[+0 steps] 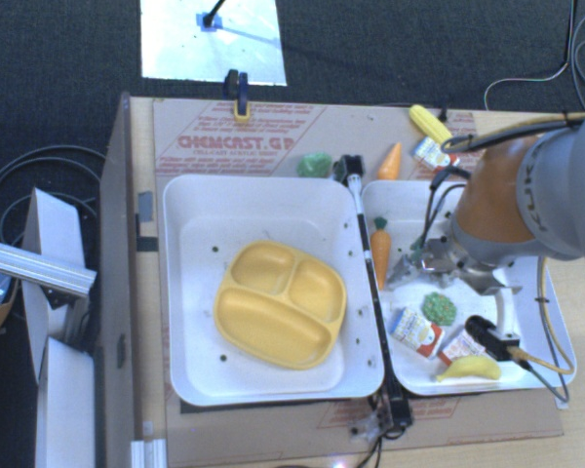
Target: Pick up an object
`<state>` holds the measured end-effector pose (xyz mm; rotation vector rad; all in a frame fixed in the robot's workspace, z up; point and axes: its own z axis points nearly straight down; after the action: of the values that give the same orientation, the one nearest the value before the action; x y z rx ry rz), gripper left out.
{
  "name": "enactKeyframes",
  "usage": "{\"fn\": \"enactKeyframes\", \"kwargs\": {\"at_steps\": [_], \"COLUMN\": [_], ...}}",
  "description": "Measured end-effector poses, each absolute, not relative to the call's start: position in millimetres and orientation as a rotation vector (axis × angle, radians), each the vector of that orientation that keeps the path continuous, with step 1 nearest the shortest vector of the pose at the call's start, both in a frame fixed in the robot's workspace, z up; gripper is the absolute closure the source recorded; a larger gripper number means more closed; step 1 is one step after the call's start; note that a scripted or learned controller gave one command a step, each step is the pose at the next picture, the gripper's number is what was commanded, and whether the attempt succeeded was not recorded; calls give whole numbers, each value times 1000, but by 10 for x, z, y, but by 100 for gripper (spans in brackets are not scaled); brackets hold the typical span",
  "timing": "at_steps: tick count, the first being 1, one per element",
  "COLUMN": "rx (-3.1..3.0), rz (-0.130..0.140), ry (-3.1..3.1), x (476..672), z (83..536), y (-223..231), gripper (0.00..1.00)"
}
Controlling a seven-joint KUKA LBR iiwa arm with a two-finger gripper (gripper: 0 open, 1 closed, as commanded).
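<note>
Camera view has the arm (526, 198) reaching low into the right bin (402, 195), where a carrot (380, 246), broccoli (439, 308), banana (471, 368) and small packets (415, 329) lie loose for picking, though whether its jaws are open or closed I cannot tell.

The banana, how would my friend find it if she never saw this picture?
Look in the right bin, the one the robot arm reaches over. Go to the near edge, closest to the camera. The banana lies there, yellow and curved, unlike the red-and-white packets beside it.
</note>
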<state>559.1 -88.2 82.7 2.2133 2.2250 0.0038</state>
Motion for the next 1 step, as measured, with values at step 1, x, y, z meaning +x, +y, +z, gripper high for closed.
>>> {"fn": "enactKeyframes", "kwargs": {"at_steps": [1], "rx": [2217], "rz": [4], "ry": [2215], "x": [6007], "z": [856], "y": [-1454], "gripper": [0]}}
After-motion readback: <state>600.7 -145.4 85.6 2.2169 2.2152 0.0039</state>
